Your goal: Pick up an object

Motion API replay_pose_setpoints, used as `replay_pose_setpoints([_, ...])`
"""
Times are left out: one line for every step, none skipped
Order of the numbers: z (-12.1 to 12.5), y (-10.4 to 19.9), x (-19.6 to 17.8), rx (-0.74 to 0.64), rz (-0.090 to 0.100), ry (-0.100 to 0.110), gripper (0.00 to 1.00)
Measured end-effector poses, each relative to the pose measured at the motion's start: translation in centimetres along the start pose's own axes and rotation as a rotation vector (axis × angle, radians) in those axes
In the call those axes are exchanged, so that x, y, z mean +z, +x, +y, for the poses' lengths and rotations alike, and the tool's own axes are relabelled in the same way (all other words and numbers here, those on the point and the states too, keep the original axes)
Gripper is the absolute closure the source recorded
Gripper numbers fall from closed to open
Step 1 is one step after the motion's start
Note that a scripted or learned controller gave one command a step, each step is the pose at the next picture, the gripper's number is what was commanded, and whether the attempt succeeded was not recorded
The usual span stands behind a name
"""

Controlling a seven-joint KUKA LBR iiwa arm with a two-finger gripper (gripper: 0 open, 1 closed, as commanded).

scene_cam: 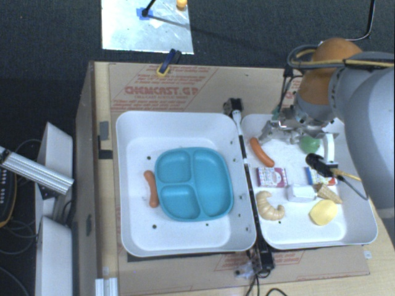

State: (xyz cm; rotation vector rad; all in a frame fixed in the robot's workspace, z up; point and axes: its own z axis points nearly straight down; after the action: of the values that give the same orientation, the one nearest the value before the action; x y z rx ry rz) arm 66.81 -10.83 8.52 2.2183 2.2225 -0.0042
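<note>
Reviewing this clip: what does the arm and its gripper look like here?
The arm is a bulky, rounded grey casing with an orange band above the wrist. Below it sits a metallic silver gripper, compact and angular. A thin yellowish cable loops beside the orange band, and a dark cable runs up behind.

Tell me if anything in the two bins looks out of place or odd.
One small thing: a sausage lies on the left bin's floor beside the blue divided plate, not in one of its compartments. The right bin's toy foods are scattered loosely, but nothing looks spilled or damaged.
</note>
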Motion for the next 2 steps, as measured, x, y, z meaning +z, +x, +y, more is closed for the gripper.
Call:
replay_pose_setpoints([-1.7,2.1,0.0,-0.002,0.001,-0.003,0.0])
replay_pose_setpoints([0.1,-3.9,-3.6,0.0,0.001,-0.005,0.0])
